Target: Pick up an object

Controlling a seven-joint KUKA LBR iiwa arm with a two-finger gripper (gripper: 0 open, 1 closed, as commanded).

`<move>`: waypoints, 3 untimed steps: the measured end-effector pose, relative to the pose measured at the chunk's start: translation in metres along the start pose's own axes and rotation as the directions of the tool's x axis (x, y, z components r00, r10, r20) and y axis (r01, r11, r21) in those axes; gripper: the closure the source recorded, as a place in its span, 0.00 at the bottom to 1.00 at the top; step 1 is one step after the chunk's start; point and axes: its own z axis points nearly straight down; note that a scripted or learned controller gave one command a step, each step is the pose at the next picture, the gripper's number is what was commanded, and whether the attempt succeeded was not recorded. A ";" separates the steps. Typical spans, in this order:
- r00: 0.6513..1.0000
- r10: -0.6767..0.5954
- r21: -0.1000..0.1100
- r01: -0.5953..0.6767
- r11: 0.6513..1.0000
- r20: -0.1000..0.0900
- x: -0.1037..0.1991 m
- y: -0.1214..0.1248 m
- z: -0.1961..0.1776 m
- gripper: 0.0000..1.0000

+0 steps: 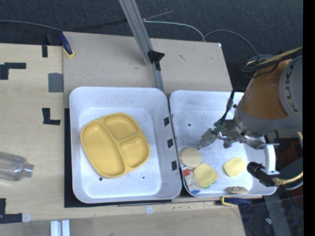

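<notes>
- While the arm (pixel 268 95) reaches in from the right, its fingers (pixel 205 140) hang over the right bin (pixel 197 102), pointing left and down; whether they are apart or together, cannot tell.
- Nothing visible between them.
- Right bin, front half: round tan disc (pixel 190 157), yellow lumpy piece (pixel 205 174), yellow block (pixel 235 166), small brown bit (pixel 237 190) at the front edge, long axis left-right.
- Small carton (pixel 189 179) lies beside the disc, long axis roughly front-back.
- Disc sits just below the fingers, near, not touching.
- Left bin (pixel 78 132) holds a yellow divided plate (pixel 114 144), long axis diagonal.
- Clear bottle (pixel 14 165) lies on the table (pixel 29 132) at far left.
</notes>
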 end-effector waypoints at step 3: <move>1.000 -0.001 -0.006 0.001 1.000 0.003 -0.059 0.101 0.055 1.00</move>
